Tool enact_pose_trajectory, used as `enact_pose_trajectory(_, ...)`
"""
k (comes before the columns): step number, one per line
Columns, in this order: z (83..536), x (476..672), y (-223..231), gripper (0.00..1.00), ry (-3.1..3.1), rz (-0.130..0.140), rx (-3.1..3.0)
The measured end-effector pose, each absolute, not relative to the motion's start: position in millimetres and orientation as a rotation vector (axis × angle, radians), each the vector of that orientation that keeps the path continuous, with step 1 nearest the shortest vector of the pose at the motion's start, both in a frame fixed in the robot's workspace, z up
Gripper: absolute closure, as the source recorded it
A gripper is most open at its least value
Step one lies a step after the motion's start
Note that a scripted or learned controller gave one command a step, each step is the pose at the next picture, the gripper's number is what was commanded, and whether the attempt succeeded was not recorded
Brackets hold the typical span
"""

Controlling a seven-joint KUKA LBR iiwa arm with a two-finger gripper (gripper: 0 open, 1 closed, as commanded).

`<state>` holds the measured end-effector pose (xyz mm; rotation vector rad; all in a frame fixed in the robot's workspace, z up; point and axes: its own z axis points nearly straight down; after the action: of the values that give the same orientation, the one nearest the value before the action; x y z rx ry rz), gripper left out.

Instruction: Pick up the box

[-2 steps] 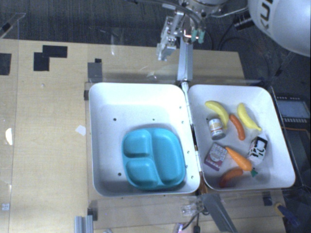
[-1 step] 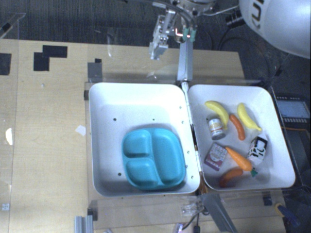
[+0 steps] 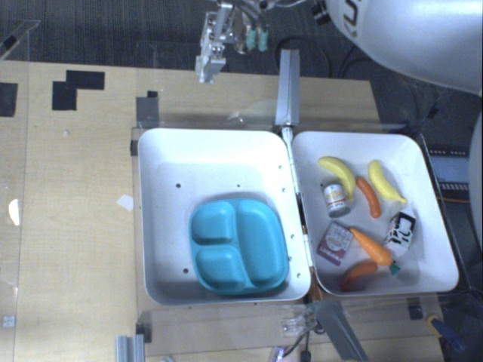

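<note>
Your box lies flat in the right bin, wedged among clutter: a small can just above it, a carrot touching its right edge. That crowding could make you catch the carrot or nudge the box aside. The gripper hangs high above the left bin, well away; I cannot tell how it is set.

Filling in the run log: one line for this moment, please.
gripper: above bench, behind left bin | holding: nothing seen | box: right bin, untouched
</note>
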<state>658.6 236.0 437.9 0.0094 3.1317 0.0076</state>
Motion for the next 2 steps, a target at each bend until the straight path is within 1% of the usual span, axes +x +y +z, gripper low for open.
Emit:
enact_pose_trajectory(1,438.3,663.5,235.4,1.00,3.063,0.006,-0.643)
enact_pose_trajectory(2,438.3,668.8,235.8,1.00,2.868,0.004,-1.251)
